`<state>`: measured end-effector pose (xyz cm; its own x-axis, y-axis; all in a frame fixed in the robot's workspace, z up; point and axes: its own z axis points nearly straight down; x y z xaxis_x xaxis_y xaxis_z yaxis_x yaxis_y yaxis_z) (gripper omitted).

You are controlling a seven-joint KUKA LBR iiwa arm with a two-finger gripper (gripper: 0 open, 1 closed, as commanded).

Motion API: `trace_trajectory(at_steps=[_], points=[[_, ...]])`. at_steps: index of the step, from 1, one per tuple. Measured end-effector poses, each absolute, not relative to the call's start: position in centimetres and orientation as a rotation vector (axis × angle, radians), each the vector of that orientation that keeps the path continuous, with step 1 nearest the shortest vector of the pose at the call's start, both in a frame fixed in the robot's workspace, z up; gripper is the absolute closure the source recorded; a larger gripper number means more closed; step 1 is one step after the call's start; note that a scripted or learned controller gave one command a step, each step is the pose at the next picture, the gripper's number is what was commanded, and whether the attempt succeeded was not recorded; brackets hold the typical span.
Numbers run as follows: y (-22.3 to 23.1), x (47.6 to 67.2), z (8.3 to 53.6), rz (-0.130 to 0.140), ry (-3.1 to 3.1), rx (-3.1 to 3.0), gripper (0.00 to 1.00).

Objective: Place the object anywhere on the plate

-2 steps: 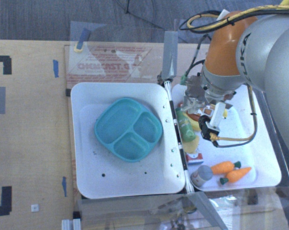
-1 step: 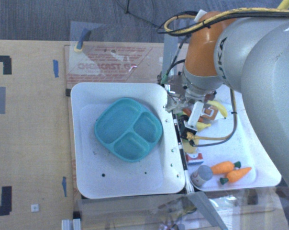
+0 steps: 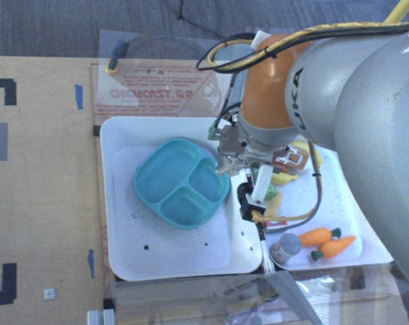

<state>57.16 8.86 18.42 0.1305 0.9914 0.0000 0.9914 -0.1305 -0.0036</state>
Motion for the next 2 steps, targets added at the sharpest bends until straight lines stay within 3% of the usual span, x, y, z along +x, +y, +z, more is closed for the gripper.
trace_trajectory(at_steps=[1, 2], points=[[4.4, 47.9, 18.4, 0.003, -2.017, -2.406, 1.0], [-2.2, 50.0, 37.4, 0.003, -1.7, -2.643, 1.0]])
